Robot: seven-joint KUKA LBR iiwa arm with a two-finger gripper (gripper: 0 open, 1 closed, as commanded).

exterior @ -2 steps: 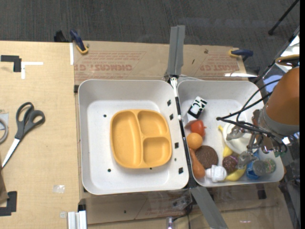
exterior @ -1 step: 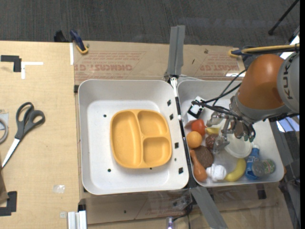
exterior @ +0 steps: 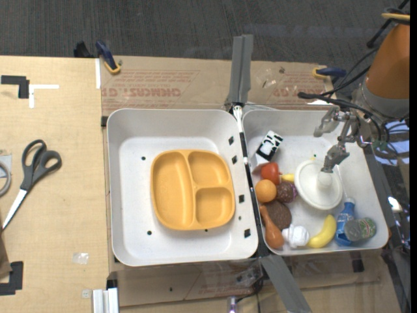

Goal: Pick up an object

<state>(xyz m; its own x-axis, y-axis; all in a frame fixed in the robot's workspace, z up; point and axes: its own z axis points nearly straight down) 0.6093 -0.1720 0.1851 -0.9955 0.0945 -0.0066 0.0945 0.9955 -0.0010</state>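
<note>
Fingers (exterior: 334, 156) spread apart, gripping nothing, you see the gripper (exterior: 340, 142) hanging over the right bin (exterior: 374, 194) just above the white bowl (exterior: 318, 184), arm (exterior: 389, 64) slanting in from the far right.

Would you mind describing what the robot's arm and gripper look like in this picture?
The arm comes in at the right as a rounded orange section above a grey wrist. Thin black cables loop around and beside the wrist. The gripper is bare grey metal, built of slim linkages that end in narrow fingers. I can make out no markings on it.
</note>
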